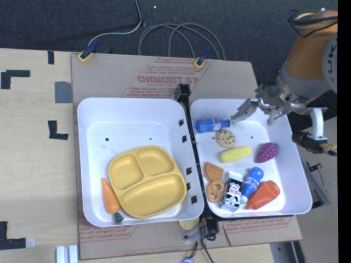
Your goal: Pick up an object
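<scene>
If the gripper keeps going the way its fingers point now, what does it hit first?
Probably the blue bottle lying on its side: the gripper points down-left over the right white bin, fingers spread. Depth is unclear from this view.

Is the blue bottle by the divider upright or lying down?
Lying down. The blue bottle rests on its side along the right bin's floor, white cap end pointing toward the pincer, near the cookie.

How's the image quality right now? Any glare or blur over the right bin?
Camera view: lighting is even and soft, no harsh glare on the right bin; toys like the corn and grapes read clearly; the pincer is slightly soft-edged, and the whole frame is coarse in fine detail.
</scene>
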{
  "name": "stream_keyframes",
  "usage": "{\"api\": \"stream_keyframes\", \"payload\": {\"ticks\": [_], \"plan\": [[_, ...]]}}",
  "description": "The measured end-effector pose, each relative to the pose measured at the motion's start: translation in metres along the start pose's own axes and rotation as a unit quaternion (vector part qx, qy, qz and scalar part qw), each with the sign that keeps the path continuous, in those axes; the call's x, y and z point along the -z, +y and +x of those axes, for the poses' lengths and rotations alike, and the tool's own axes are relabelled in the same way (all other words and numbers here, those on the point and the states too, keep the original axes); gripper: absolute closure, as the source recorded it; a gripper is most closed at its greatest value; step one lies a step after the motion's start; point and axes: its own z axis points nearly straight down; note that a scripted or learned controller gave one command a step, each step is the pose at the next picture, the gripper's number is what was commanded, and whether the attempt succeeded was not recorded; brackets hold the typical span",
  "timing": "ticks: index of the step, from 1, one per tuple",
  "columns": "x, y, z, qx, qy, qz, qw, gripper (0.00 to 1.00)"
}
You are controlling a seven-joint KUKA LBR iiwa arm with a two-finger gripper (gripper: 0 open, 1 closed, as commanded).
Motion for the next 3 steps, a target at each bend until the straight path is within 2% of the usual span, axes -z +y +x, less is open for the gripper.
{"api": "stream_keyframes", "payload": {"ticks": [1,2,3], "plan": [[-0.154,-0.026,0.03,0.0,-0.001,-0.001,1.0,0.0],[-0.146,-0.068,-0.016,-0.001,-0.001,-0.003,1.0,0.0],[-0.136,-0.066,-0.016,-0.001,-0.003,-0.005,1.0,1.0]]}}
